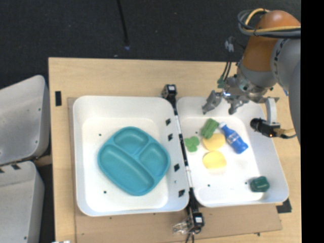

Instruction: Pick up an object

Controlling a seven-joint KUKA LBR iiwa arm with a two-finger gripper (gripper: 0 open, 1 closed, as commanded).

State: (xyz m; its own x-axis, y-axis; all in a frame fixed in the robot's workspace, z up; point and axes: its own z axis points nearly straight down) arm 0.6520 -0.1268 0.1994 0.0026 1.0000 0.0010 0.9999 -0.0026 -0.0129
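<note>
- Fingers [211, 103] of the gripper [223, 104] look spread wide and we see nothing between them; it hangs above the right bin's [268, 158] far end.
- Targets cluster mid-bin: green block [209, 128], blue bottle [234, 138], two yellow pieces [214, 142], small green piece [192, 144]; dark green item [259, 184] sits apart near the front.
- Risk: block, bottle and upper yellow piece touch, so we expect a descent there to shove a neighbour or pinch two.
- Bottle is rounded; likely to squirt out.
</note>
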